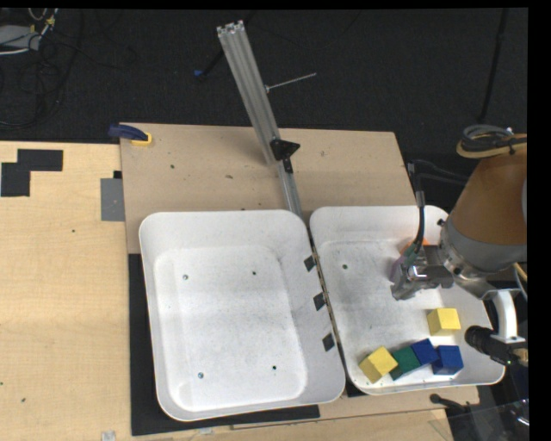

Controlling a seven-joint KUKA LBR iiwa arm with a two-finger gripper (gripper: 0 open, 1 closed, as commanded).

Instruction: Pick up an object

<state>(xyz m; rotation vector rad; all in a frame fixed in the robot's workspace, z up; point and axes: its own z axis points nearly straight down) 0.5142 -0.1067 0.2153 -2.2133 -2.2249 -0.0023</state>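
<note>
Gripper (411, 277) hangs low in the right bin (370, 232); its finger state cannot be judged. Toward five o'clock lie a yellow block (444, 320), another yellow block (377, 363), green block (405, 360) and blue blocks (436, 355).

A slanted grey aluminium rail (254, 95) rises from behind the two shallow white plastic bins (224, 232). A blue and yellow clamp (131, 133) grips the far left corner of the light wooden counter (207, 168). Black cables (30, 26) lie on the dark floor beyond.
</note>
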